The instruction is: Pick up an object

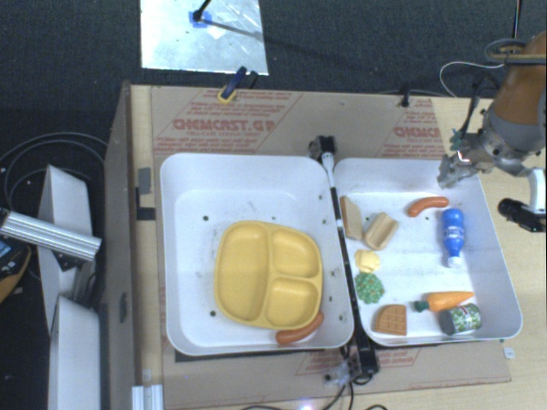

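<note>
Still the approach step: the gripper (450, 172), finger state impossible to tell, hovers near the sausage (426, 205) and must descend.

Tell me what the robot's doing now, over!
Gripper over right bin's back corner, nothing seen between fingers. Nearest item: toy sausage, lying loose in bin. Blue bottle beside it, no blockage.

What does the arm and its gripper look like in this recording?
The arm is grey with an orange band above the wrist. Thin pale cables loop around its upper part. The gripper is a small grey metal piece, with a small bright spot just above it. Finer detail is too blurred to make out.
</note>
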